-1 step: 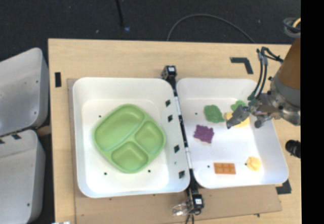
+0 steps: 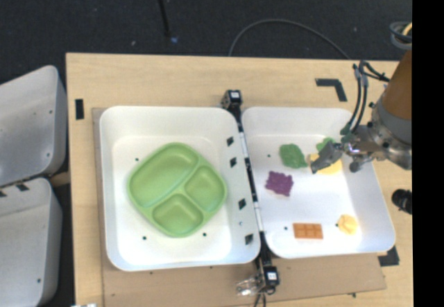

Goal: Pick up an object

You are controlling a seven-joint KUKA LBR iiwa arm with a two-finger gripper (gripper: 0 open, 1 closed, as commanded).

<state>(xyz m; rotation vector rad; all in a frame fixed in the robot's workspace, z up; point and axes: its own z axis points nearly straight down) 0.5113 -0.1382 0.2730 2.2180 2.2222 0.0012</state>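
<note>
Several small objects lie in the right bin (image 2: 368, 243): a green lump (image 2: 292, 154), a purple piece (image 2: 279, 183), an orange waffle-like block (image 2: 308, 231) and a yellow piece (image 2: 347, 224). My gripper (image 2: 339, 161) hangs over the bin's upper right part, open, its fingers (image 2: 323, 159) spread apart. A yellow object (image 2: 333, 169) lies just beneath and between the fingers, partly hidden by them. A small green bit (image 2: 324, 144) peeks out just above the left finger. Nothing is gripped.
The left bin (image 2: 111, 229) holds a green divided plate (image 2: 177, 189). A ridge with black clips (image 2: 244, 181) separates the two bins. Cables (image 2: 361, 101) run down the arm at the right edge.
</note>
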